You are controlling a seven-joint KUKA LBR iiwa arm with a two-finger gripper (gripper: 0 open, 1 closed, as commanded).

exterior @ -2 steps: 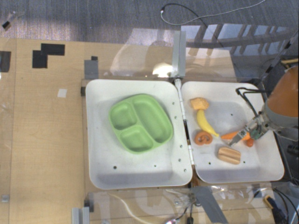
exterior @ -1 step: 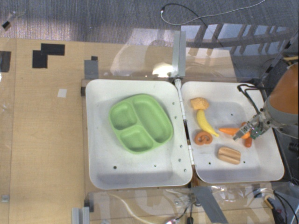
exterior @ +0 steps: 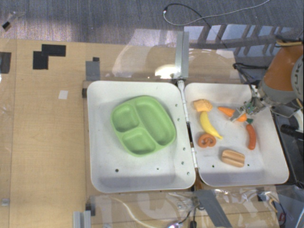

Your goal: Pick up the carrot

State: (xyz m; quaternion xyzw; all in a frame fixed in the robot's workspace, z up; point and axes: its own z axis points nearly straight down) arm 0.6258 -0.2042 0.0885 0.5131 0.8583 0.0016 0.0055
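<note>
- A wooden bench (exterior: pixel 42 141) is shown before a grey carpeted floor (exterior: pixel 95 4); two white bins sit side by side, and a black cable (exterior: pixel 199 14) lies on the floor.
- A green divided plate (exterior: pixel 142 125) is held in the left bin (exterior: pixel 99 170).
- The carrot (exterior: pixel 227 111) lies in the right bin (exterior: pixel 270 170), near the banana (exterior: pixel 209 126), with the gripper (exterior: pixel 247 110) touching its right end.
- Whether the jaws are parted or closed cannot be told.
- The grasp is best centred on the carrot body, so that slipping is avoided.

Small orange carrot (exterior: pixel 227 111), tapered, lying roughly flat on the floor of the right white bin (exterior: pixel 266 175), in its upper middle part, narrow end pointing left, its right end beside the gripper (exterior: pixel 243 116)
</note>
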